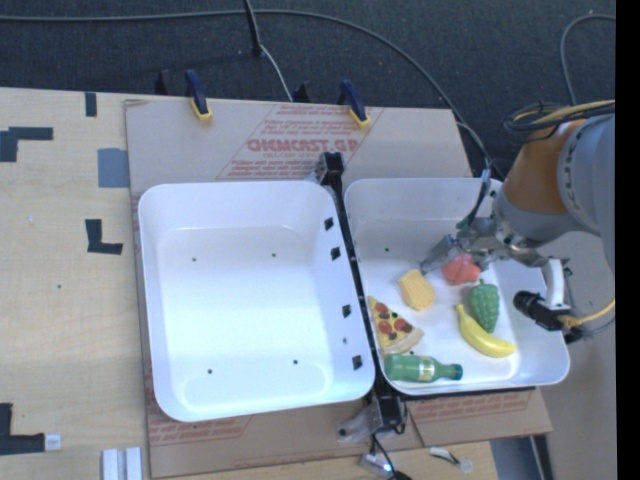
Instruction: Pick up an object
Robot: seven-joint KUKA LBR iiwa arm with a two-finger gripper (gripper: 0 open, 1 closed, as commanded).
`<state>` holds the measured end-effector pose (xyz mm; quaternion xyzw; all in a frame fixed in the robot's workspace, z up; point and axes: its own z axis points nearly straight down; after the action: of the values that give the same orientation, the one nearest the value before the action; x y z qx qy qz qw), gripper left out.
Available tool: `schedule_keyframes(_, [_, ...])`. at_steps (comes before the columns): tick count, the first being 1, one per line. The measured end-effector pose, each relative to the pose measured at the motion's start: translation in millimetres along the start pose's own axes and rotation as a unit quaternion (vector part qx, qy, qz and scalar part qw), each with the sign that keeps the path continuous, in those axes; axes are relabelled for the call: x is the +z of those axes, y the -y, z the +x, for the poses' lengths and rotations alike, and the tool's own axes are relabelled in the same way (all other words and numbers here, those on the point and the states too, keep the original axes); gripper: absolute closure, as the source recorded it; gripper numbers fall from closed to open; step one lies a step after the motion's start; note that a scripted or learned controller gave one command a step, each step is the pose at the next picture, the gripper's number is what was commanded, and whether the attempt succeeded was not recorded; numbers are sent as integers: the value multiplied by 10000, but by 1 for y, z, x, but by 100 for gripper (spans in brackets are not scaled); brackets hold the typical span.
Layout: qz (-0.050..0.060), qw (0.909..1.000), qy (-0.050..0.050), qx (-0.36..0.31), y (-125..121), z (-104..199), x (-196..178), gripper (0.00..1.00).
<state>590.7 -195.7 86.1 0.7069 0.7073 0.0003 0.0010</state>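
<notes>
The tool (452,256) reaches into the right bin (400,203) from the right, low over a red toy (461,270); whether it is released or clenched cannot be told. Just left lies a yellow block (417,290). Nearer sit a green strawberry-shaped toy (485,305), a banana (484,337), a pizza slice (393,325) and a green bottle (423,370). The left bin (165,268) adjoins on the table (55,298).

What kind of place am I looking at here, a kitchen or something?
Likely a robotics lab, not a kitchen: a robot arm reaches over two white bins clamped to a workbench, and the food, like the banana, looks like plastic toys.
</notes>
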Motion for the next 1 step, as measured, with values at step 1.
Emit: schedule_keyframes(1, [-3, 10000, -2, 1, 25, -10, 0, 0])
